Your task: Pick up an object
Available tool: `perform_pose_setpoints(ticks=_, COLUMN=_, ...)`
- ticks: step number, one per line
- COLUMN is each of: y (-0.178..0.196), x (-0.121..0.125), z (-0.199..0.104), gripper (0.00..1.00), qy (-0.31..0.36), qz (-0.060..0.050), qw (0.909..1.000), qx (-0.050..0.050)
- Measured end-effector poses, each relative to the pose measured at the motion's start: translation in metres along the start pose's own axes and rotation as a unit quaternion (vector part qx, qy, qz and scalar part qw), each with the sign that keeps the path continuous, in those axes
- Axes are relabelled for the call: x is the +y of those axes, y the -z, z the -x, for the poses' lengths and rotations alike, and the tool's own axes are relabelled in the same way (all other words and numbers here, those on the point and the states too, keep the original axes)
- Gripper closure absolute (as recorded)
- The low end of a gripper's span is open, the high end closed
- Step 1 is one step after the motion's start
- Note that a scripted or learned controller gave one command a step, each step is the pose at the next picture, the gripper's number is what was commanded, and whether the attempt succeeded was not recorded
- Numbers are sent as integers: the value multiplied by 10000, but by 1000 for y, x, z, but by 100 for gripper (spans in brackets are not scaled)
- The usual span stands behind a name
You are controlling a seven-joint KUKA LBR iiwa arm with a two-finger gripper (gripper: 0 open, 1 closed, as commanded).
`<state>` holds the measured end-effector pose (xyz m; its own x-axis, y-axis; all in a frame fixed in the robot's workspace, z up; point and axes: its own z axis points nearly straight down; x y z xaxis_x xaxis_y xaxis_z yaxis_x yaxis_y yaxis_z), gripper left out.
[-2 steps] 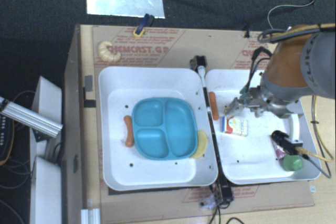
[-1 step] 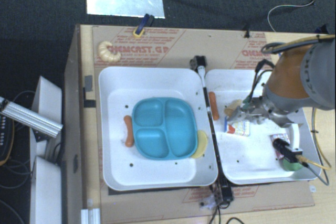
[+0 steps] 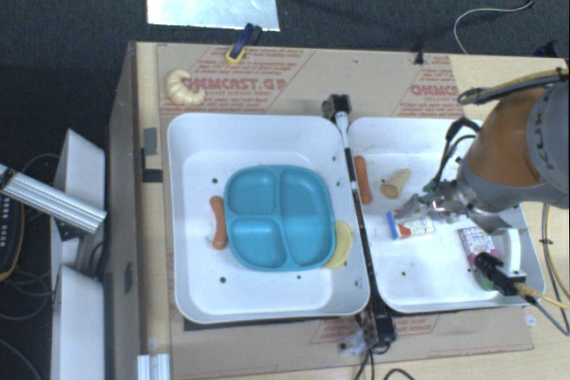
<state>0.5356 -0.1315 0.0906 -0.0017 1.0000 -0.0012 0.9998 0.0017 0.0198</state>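
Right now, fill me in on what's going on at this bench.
A grey arm with an orange band reaches into the right bin, its gripper low over a small white, red and blue packet. Whether it has hold of the packet cannot be told. Nearby lie an orange sausage-like piece and a tan cone-shaped piece. The left bin holds a blue divided plate with another orange piece beside it.

Grey arm (image 3: 545, 133) here, rounded body, broad orange band (image 3: 499, 147) above the wrist, black cables looping beside it, and a silvery metal tool (image 3: 426, 203) below.
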Motion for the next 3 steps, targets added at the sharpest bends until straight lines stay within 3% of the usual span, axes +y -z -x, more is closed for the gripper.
perform_pose_setpoints(ticks=1, y=-7, x=76, z=-41, gripper=0, qy=12, qz=-79, qw=10000, qx=7)
perform_pose_setpoints(ticks=2, y=-7, x=16, z=-21, gripper=0, qy=-4, qz=-98, qw=10000, qx=2)
perform_pose_setpoints(ticks=3, y=4, x=17, z=-22, gripper=100, qy=4, qz=-87, qw=10000, qx=5)
